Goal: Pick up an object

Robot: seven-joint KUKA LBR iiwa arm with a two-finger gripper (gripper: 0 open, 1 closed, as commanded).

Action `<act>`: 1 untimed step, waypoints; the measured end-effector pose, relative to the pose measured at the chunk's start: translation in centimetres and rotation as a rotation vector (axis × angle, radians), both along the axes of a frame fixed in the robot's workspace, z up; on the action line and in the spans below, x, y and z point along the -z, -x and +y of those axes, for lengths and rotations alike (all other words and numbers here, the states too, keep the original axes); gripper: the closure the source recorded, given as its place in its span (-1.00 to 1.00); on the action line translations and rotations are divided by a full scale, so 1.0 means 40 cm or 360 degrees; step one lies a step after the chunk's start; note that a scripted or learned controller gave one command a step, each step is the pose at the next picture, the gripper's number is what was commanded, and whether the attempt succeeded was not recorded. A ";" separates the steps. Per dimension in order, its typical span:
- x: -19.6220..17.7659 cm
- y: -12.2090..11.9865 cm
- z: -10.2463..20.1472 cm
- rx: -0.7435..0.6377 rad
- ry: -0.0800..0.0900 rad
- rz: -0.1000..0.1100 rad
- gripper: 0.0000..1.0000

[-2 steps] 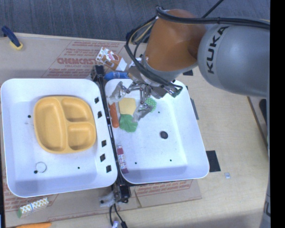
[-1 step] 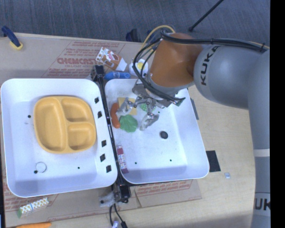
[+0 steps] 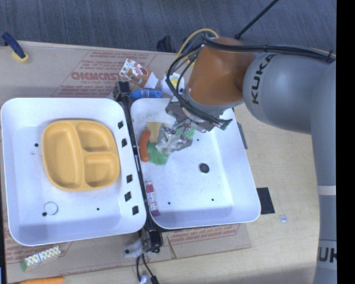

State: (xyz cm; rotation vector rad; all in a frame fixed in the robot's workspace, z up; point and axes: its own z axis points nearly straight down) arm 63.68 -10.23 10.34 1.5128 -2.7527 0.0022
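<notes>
A: Nearest the lens is the arm [image 3: 296,93], grey, filling the right side of the frame, with an orange band [image 3: 216,70] above the wrist. Any writing on it?

B: Yes. "KUKA" runs in black letters down the grey casing at upper right, and the first letters show again at the lower right edge.

A: What else is big?

B: The cardboard sheet [image 3: 94,70] under everything. Red print along its upper part reads roughly "CHEMCAST"; the smaller lines below it are too blurred to read.

A: And the bins?

B: The left bin [image 3: 18,176] holds a yellow tray [image 3: 80,154] with three compartments. A small clear ring lies near its lower left corner. The right bin [image 3: 225,200] holds a cluster at its upper left: an orange piece [image 3: 144,145] near the divider, a green piece [image 3: 159,157] just beside it, a pale yellow piece [image 3: 153,127] above them. A dark disc [image 3: 204,168] lies apart, mid-bin.

A: Where is the gripper?

B: The gripper [image 3: 176,136] hangs over that cluster, just right of the orange piece, with the green piece at its lower left, touching or nearly so. Something green also shows beside the wrist. Whether it grasps anything I cannot tell.

A: Smaller things?

B: A printed packet [image 3: 134,71] above the bins, lettering unreadable, and a blue item [image 3: 145,93] by the right bin's top edge.
</notes>
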 end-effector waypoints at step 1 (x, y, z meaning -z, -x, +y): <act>-0.304 0.098 0.032 0.0054 -0.0002 -0.0007 1.00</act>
